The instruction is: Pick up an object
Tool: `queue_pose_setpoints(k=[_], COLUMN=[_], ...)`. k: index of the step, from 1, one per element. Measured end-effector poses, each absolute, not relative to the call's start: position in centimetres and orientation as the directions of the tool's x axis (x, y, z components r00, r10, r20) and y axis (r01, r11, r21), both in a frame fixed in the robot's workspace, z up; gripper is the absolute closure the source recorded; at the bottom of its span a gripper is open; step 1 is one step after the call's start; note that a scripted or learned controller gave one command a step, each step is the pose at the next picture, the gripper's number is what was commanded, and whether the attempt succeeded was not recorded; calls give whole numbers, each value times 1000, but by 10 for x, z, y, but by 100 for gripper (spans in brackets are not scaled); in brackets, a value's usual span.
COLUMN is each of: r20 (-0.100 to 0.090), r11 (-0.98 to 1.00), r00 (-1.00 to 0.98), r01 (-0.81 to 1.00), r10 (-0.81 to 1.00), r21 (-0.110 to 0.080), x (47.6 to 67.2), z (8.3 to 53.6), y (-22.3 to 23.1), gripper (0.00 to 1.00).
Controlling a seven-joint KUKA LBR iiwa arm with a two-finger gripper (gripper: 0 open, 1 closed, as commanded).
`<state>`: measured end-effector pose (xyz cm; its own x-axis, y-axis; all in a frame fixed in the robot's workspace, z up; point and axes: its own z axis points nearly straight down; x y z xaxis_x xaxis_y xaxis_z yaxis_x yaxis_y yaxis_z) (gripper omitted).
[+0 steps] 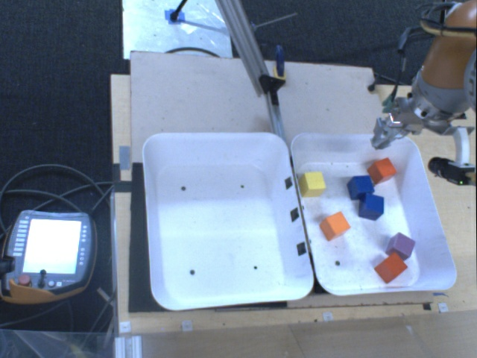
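Two shallow white bins, smooth moulded plastic with rounded corners, side by side on the tabletop (pixel 223 95). The right bin (pixel 425 200) holds seven small matte cubes: yellow cube (pixel 312 183), two blue cubes (pixel 361 187) touching, orange cube (pixel 335 225), purple cube (pixel 400 245), two red-orange cubes — one at the near corner (pixel 390 268), one at the far side (pixel 381 170). Gripper (pixel 383 134) hangs above the far rim, just beyond the far red-orange cube; whether its fingers stand apart or together, cannot tell — nothing visibly between them.
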<state>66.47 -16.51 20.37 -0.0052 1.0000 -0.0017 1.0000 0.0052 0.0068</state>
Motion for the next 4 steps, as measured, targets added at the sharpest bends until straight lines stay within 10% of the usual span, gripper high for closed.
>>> queue_pose_setpoints(k=[2,4], r20=[-2,2], r11=[5,10], r00=[-5,-10], r01=[1000,1000], r10=[1000,1000], r21=[7,1], x=[669,670], z=[301,259], y=[-169,-68], gripper=[100,100])
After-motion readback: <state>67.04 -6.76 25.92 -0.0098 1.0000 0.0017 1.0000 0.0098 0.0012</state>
